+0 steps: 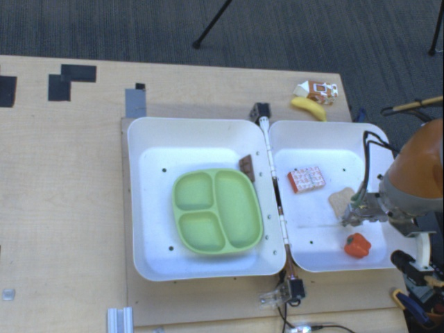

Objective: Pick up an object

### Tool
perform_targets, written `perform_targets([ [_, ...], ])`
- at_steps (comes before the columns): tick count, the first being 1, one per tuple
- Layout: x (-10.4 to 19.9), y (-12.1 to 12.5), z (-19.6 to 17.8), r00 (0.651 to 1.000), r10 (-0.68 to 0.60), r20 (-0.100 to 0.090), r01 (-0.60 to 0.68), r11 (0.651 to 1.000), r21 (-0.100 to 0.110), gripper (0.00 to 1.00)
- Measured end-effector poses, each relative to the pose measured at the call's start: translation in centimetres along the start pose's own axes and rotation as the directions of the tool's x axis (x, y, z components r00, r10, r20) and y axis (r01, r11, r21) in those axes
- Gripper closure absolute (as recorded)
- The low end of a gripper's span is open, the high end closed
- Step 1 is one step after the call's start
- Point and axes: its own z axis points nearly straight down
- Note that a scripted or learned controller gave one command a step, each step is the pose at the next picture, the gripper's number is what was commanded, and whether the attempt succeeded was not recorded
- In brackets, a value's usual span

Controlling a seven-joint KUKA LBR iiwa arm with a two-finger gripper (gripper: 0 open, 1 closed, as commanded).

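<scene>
The counter (62, 207) is seen from above, bearing two white bins side by side. The left bin (149, 186) is taken up largely by a green tray (217, 211) with three compartments; a small brown piece (245, 164) lies at the tray's 1 o'clock, by the bin's right wall. The right bin (326, 141) is entered at 3 o'clock by the arm (420, 168), grey with an orange band. The tool (355, 212) is lowered near the middle of that bin's right half; whether it is wide or narrow cannot be told. A beige slab (340, 201) lies just at the tool's 10 o'clock, a red-and-white packet (306, 180) farther toward 10 o'clock, and an orange-red item (357, 245) at the tool's 6 o'clock, apart from it. A banana (308, 107) and a small carton (320, 89) rest on the counter beyond the right bin's 12 o'clock edge.
</scene>
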Motion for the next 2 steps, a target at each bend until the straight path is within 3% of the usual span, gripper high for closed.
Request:
perform_targets([
  [1,0.0,0.0,0.0,1.000,0.000,0.000,0.000,1.000,0.000,0.00],
  [2,0.0,0.2,-1.1,1.000,-0.002,0.000,0.002,1.000,-0.003,1.00],
])
